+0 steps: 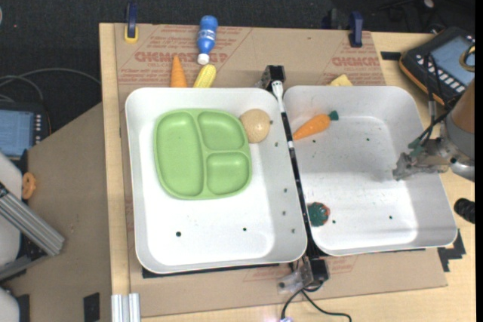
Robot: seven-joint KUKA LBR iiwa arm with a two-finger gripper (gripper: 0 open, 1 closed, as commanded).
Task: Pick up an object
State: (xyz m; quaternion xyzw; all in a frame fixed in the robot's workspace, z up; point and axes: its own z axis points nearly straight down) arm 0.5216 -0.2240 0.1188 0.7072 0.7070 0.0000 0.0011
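White plastic bins are sitting side by side on the worktop (113, 162). The left bin (189, 237) is holding a green divided tray (202, 153) and a beige ball (255, 124); the right bin (362, 222) is holding a toy carrot (313, 125) near its upper left corner and a small green and red object (318, 214) by its left wall. The end effector (404, 164) is hovering at the right side of the right bin, well apart from both candidates and touching neither. For a sound pick, it is advisable to be centring over the carrot, aligning across its narrow width, then descending. Whether its grasp is spread or pressed together cannot be told; nothing is visibly held.
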